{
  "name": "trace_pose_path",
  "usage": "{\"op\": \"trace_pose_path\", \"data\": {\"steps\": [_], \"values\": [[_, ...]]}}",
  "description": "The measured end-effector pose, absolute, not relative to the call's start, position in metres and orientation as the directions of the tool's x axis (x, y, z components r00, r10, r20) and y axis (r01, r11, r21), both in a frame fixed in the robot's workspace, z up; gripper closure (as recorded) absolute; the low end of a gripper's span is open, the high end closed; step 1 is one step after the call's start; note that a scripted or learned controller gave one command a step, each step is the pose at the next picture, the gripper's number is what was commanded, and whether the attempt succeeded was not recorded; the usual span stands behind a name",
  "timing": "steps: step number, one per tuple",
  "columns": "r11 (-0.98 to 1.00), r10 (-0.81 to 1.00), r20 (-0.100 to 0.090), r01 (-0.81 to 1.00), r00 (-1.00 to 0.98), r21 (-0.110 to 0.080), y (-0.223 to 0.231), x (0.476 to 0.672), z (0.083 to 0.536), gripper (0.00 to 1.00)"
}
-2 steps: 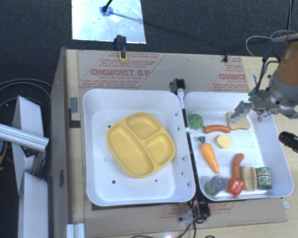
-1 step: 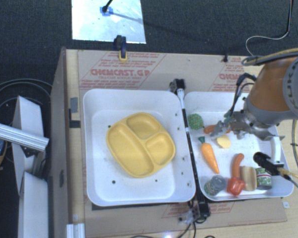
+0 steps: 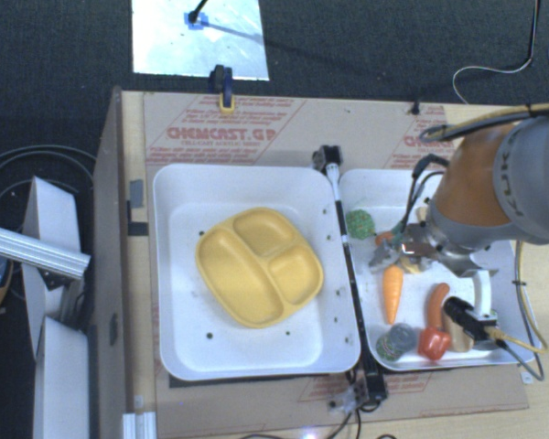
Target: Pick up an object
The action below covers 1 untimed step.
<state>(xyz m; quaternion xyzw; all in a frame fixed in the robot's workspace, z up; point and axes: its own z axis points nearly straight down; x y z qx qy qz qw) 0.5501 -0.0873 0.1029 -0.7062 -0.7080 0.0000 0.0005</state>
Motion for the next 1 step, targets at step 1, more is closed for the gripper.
{"op": "trace_pose_path", "data": {"steps": [1], "values": [[0.001,1.0,0.0,1.0,-0.001,0.0,-0.0899,0.527,0.0841,0.0]]}}
